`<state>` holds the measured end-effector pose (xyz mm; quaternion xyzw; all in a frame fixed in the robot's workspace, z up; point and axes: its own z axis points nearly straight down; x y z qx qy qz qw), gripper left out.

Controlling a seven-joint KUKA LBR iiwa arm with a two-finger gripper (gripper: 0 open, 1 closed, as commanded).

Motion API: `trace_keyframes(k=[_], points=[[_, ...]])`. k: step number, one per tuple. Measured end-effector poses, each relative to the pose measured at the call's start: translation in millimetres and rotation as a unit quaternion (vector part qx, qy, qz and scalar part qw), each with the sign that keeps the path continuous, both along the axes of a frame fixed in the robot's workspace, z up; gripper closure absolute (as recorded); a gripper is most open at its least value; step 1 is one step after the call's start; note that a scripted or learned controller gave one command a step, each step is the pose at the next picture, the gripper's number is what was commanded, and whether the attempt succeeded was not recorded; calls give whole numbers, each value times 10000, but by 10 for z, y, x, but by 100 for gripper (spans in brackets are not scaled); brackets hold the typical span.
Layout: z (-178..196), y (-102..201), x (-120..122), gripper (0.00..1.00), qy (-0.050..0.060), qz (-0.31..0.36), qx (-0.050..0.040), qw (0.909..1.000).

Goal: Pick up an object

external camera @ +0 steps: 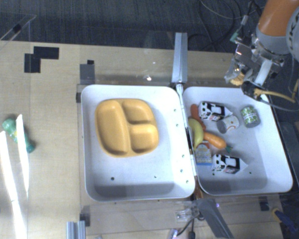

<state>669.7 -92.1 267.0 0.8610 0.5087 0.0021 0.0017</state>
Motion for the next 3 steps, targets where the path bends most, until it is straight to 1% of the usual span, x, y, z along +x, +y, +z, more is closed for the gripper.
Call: trace_keyframes(k=[1, 2, 3], points=[[34, -8, -1, 100, 4, -294, 3, 9996], [26, -21, -2, 100, 1, -755, 8, 9971], [-41, -67, -66, 100, 6, -1130, 13, 9936]])
